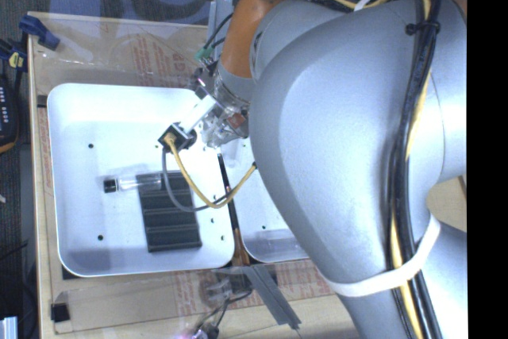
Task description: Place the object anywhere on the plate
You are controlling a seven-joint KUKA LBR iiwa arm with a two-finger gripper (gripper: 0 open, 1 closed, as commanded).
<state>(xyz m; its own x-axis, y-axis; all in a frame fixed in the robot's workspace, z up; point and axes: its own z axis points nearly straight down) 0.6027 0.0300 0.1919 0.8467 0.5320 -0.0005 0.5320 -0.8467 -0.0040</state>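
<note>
**Arm hangs over the bins' shared edge; tube lies at the plate's far rim**

A dark grey ribbed rectangular plate (169, 217) lies flat on the floor of the left shallow white bin (62, 171), towards that bin's near right corner. The plate is the reference for everything below.

The clear plastic tube with a black cap (131, 184) lies on its side along the plate's far edge. Its capped end points left, clear of the plate's left corner. Its other end meets the plate's far left part, but whether it rests on the ribs or only touches the edge cannot be told.

Up and to the right of the plate, the gripper (208, 127) of the large grey arm (349, 131) hangs above the bin, near the wall the two bins share. It is apart from both tube and plate. The wrist hardware is cluttered, so whether the gripper is open or closed cannot be told, and nothing can be seen held in it.

A small black block (176, 137) juts from the wrist towards the plate's far side. A yellow cable (194, 198) loops down from the block over the plate's right edge.

The arm's orange band (238, 36) sits further up. To the plate's right, a corner of the right white bin (270, 248) shows beneath the arm.
</note>
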